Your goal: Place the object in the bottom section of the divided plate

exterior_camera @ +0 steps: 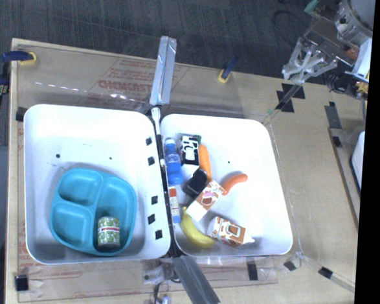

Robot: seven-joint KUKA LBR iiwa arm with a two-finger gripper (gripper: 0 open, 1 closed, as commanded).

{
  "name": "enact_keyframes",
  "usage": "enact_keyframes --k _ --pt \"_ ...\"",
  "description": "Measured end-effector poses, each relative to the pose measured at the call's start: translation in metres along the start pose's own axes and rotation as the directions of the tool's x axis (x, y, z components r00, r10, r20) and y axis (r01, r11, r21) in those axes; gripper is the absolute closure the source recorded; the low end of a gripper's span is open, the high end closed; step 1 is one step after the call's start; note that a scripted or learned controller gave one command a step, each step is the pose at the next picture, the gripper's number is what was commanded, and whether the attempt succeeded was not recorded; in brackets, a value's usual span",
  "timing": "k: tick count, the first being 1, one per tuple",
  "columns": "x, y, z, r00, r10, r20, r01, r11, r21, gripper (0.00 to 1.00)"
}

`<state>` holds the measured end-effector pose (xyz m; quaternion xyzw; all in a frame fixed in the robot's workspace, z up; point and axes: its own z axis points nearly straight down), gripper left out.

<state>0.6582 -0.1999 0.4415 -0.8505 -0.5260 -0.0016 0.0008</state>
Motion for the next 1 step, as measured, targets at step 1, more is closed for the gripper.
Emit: enact_keyframes --k 1 --pt "0.0003 -0.0003 0.0009 0.975 -0.223 0.0 0.223 0.975 0.006 1.0"
